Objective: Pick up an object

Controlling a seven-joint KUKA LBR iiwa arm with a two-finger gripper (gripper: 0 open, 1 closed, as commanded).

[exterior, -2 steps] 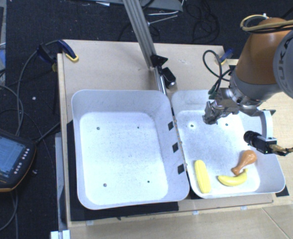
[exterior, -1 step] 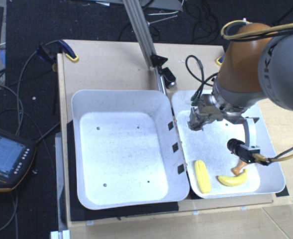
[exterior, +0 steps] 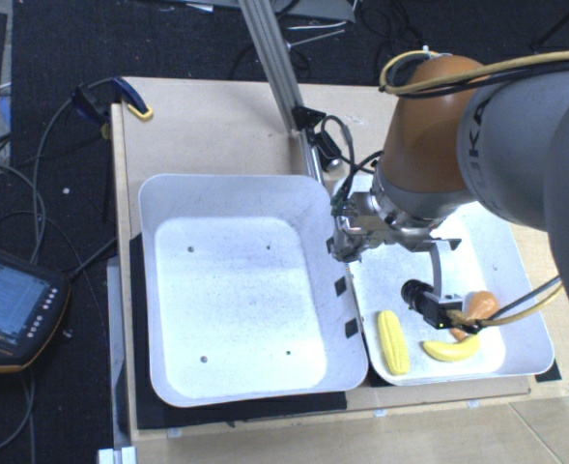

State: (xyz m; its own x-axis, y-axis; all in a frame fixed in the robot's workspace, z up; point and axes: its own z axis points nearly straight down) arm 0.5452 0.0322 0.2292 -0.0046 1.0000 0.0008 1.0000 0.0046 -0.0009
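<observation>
Lying in right bin point(exterior: 501, 249): one corn point(exterior: 393, 342); one banana point(exterior: 450, 350)

Yellow corn cob point(exterior: 393, 342), yellow banana point(exterior: 450, 350), grey-speckled white bin point(exterior: 236, 288).

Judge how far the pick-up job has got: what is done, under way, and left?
Done: nothing looks lifted; the corn cob, banana and orange fruit lie in the right bin. In hand: the hand hangs above that bin's left rim, apart from them. Left: reach one, grip it, lift it.
</observation>
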